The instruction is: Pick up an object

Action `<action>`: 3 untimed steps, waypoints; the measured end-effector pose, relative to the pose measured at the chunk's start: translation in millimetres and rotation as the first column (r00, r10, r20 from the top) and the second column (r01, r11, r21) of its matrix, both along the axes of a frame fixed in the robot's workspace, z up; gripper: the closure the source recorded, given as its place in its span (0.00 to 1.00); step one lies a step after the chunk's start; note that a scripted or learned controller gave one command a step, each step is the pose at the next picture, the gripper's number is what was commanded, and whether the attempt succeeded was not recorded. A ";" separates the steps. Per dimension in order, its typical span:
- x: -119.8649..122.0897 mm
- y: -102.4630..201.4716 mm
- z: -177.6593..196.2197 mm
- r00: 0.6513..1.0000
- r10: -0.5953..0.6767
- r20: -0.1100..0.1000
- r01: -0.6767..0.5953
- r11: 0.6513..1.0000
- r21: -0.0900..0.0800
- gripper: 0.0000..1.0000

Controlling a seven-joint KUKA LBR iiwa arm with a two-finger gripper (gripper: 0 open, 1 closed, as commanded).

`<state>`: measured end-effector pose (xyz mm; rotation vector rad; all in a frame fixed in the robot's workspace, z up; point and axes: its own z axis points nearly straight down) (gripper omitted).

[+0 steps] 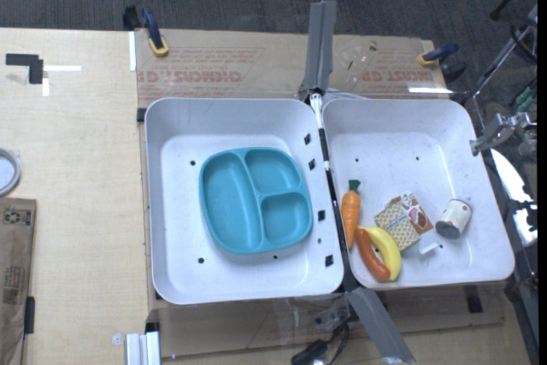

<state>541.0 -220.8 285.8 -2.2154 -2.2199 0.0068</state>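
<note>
A pale wooden surface (68, 184) carries two white bins. At the far right edge the claw (491, 141) pokes over the right bin (385, 132); its grip state cannot be told. Below lie a small can (454, 218), snack packet (405, 220), banana (385, 250) and carrot (350, 214). The left bin (171, 184) holds a blue divided plate (255, 200).

Red lettering, upside down from this camera and reading about "CHEMCAL GR…", runs along the cardboard sheet (214, 62) behind the bins, a recycling sign marks the brown paper bag (15, 261) at left, and print on the small snack packet (404, 220) is illegible.
</note>
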 end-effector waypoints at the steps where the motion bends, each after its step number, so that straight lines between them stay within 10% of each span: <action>1: -22.2 0.3 -145.7 0.961 0.278 0.002 -0.278 0.961 0.002 0.00; 3: -4.3 32.6 -178.2 0.923 0.384 0.004 -0.384 0.923 0.001 0.00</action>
